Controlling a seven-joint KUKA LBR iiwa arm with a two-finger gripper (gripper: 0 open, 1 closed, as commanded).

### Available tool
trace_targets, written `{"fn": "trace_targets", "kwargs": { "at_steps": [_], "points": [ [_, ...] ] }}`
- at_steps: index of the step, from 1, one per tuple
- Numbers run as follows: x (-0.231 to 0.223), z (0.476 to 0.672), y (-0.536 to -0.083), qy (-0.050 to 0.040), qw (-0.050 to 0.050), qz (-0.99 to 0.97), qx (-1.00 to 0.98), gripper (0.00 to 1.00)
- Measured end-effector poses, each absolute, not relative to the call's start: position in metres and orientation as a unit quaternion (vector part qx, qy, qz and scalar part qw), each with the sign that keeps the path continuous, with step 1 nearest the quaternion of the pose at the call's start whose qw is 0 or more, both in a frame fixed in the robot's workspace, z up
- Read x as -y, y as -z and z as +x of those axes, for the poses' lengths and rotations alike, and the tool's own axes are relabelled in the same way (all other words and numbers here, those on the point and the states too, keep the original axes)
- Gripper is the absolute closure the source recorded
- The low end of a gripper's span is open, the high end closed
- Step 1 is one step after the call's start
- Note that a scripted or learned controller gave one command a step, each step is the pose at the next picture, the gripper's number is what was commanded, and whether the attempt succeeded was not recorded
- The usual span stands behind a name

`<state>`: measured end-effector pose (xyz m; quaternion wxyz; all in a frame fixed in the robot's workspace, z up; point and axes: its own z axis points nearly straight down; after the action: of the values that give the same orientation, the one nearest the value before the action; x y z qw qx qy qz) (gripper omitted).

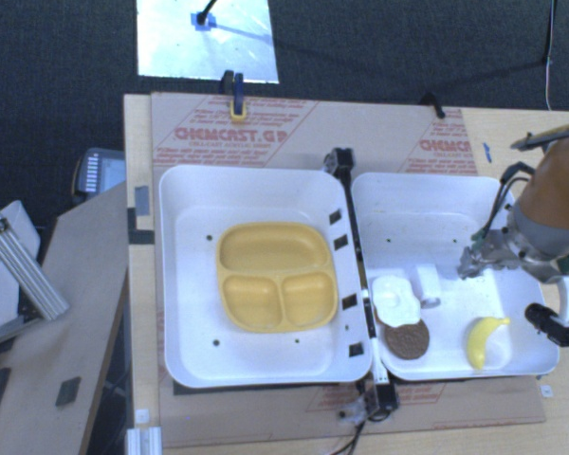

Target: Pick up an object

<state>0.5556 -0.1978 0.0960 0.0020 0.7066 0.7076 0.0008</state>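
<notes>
Left bin (185, 282): lying beside the right bin on the bench, carrying one item.
Yellow divided plate (273, 276): resting flat near the left bin's centre, its one long compartment toward the far edge and two smaller ones toward the near edge.
Right bin (427, 207): holding four small items, all sitting toward its near edge.
White cup (395, 297): lying close to the right bin's left wall.
Brown round cookie (407, 339): sitting just in front of the white cup, at the near-left corner.
Small white block (426, 282): lying just right of the cup.
Yellow banana (483, 340): lying at the near-right corner.
Gripper (476, 258): hovering over the right bin's right half, well behind the banana; its grip is impossible to make out.
</notes>
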Motion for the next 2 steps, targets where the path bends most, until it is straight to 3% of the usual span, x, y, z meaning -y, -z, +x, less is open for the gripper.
{"fn": "trace_targets", "kwargs": {
  "at_steps": [2],
  "points": [
    [0.203, 0.575, -0.215, -0.0018, 0.004, 0.705, -0.709, 1.00]
  ]
}}
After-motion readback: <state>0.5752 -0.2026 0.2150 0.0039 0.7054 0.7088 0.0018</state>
